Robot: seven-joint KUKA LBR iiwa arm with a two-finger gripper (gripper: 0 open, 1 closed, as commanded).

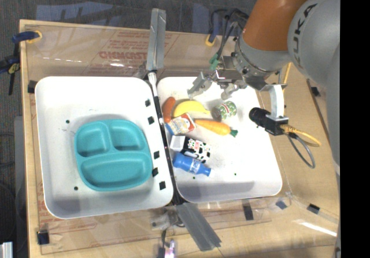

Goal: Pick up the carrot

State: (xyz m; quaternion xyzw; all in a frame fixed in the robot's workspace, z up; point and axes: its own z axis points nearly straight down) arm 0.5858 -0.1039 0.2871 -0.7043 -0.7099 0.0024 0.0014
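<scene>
The carrot is orange with a green tip and lies flat in the middle of the right bin, pointing right. My gripper hangs over the far part of that bin, above and behind the carrot, well apart from it. Its fingers are spread open with nothing between them. A yellow banana lies between the gripper and the carrot.
Around the carrot lie a green-and-white can, a small carton, a red sausage, a black-and-white item and a blue bottle. The left bin holds a teal divided tray.
</scene>
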